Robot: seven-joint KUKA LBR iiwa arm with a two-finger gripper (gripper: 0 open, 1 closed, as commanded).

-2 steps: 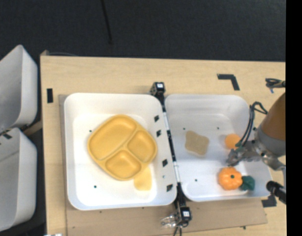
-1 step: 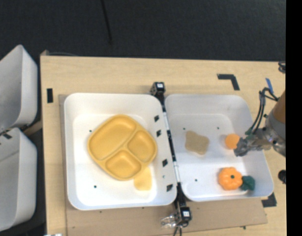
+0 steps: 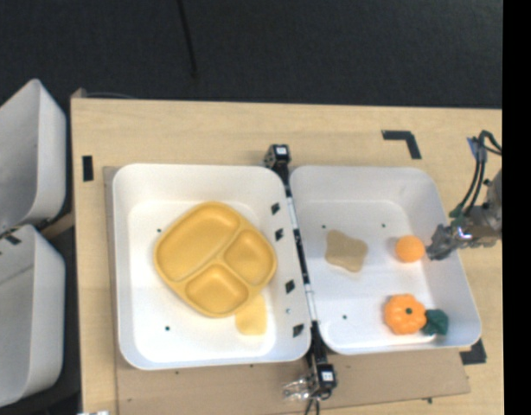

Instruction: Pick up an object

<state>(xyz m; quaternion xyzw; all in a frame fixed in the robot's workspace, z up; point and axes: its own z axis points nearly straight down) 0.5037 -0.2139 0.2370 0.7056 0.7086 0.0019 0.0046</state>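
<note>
The right bin (image 3: 369, 188) holds a flat tan piece (image 3: 345, 251) near its middle, a small orange ball (image 3: 410, 249) toward its right wall, and an orange pumpkin (image 3: 405, 314) with a green piece (image 3: 436, 322) beside it at the front right corner. My gripper (image 3: 443, 242) reaches in over the right rim of this bin, just right of the orange ball, and nothing shows in its grasp. A yellow divided plate (image 3: 215, 258) lies in the left bin (image 3: 136, 197), with a pale yellow piece (image 3: 252, 318) at its front edge.
The two bins meet at a central divider with black clips (image 3: 293, 258). Cables (image 3: 477, 171) hang by the arm at the right. White containers (image 3: 19, 162) stand off the bench at the far left.
</note>
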